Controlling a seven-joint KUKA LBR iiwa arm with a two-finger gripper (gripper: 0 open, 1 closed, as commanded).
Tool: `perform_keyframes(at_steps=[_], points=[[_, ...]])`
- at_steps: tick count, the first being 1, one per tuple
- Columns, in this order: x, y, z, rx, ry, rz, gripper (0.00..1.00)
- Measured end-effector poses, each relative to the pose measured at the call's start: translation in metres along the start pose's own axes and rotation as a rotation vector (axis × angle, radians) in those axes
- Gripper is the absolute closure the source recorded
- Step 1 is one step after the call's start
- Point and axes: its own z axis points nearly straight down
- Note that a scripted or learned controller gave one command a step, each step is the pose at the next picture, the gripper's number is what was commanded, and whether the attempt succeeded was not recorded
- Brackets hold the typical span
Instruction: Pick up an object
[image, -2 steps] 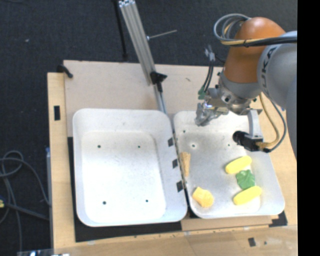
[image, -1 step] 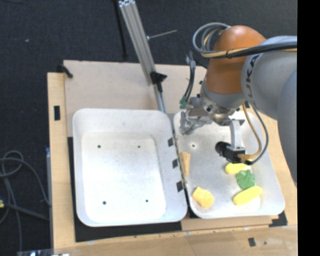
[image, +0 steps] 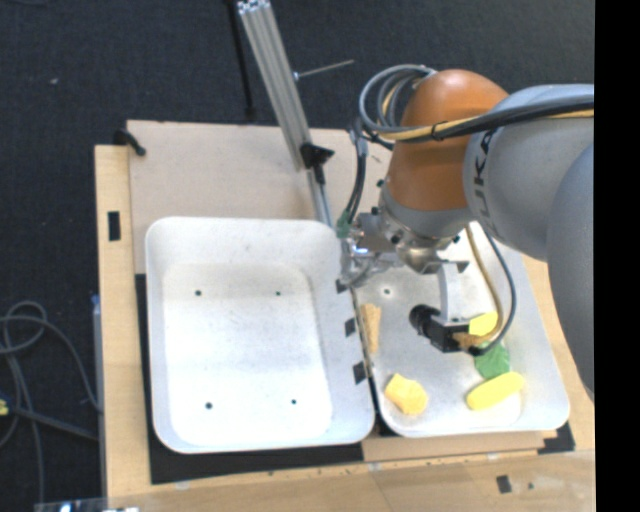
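Currently | tan cone (image: 370, 326) just beside tool (image: 358, 268), lower in view | right bin (image: 446, 372) | tool state: cannot tell

Partial letters "UK" on the grey arm (image: 535, 165)

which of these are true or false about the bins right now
1. The yellow block lies in the right bin. True.
2. The green piece lies in the left bin. False: it lies in the right bin, beside yellow pieces.
3. The arm comes in from the view's right. True.
4. The tan cone lies by the right bin's right wall. False: it lies along its left wall, next to the left bin.
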Motion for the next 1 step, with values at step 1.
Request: perform_keyframes(at_steps=[1], points=[[0.0369,-0.0191,0.0032,0.0,0.0,0.0,1.0]])
